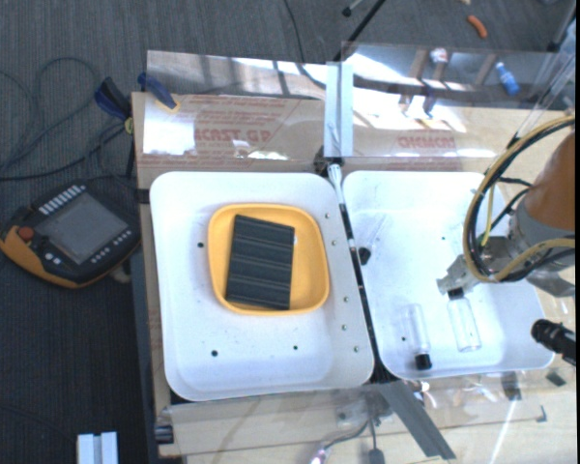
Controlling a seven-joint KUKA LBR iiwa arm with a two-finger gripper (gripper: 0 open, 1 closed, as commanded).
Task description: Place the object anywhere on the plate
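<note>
Looking basically done: dark ribbed object (261, 261) lying flat on the yellow plate (312, 276), left-centre of frame, in the left bin (179, 356). Pincer (461, 309) hanging over the right bin (387, 201), gripping nothing, looking narrow-ish. Nothing left but retreating, probably.

A robotics lab: teach pendant (72, 237) and loose cables (39, 114) on carpeted floor.

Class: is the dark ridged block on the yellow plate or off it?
On: the dark block lies flat inside the yellow plate's rim.
</note>
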